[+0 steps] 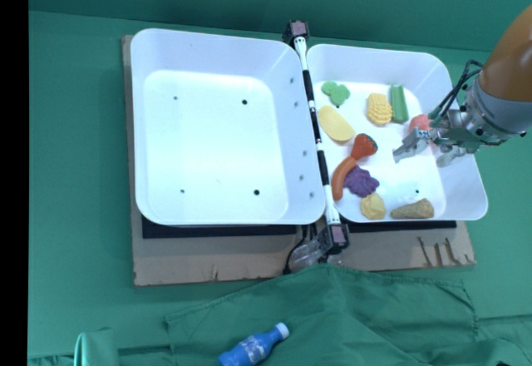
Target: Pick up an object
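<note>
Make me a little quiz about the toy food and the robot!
1. True or false: the corn lies in the left bin.
2. Which bin is the gripper above: A) left, B) right?
3. What lies on the green cloth below the bins?

Key:
1. False. It lies in the right bin.
2. B.
3. A blue bottle.
</note>
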You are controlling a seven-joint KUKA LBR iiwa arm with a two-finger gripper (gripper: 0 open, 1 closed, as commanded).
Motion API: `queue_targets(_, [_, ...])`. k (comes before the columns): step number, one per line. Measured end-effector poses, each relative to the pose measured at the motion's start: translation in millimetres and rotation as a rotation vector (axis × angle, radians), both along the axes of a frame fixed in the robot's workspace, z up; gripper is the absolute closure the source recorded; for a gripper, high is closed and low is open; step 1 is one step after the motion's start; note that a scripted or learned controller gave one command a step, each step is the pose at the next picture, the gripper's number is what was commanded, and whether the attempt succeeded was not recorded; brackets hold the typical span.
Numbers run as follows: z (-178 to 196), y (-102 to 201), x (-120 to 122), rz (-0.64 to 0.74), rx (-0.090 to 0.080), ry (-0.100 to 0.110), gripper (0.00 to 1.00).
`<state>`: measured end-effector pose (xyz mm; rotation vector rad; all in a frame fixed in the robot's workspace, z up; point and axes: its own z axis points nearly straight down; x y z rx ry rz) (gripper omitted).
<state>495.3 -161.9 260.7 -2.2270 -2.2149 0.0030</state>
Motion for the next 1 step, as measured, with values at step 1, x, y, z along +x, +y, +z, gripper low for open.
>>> queue_targets(1, [-44.9,-6.3,-6.8,0.000,0.000,-0.001,0.00])
